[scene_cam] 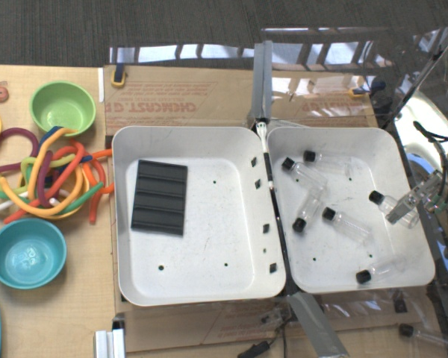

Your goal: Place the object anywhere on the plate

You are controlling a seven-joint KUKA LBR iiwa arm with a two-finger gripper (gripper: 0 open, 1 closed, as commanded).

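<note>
A black ribbed rectangular plate lies flat in the left part of the left bin. The right bin holds several clear vials with black caps, among them one near the middle, one at the back and one by the front wall. My gripper reaches in at the right bin's right wall. It is right at the clear end of a vial whose black cap points left. I cannot make out whether it grips that vial.
On the wooden bench to the left stand a green bowl, a teal bowl and a tangle of coloured cords. Cardboard lies behind the bins, and a metal divider runs between them.
</note>
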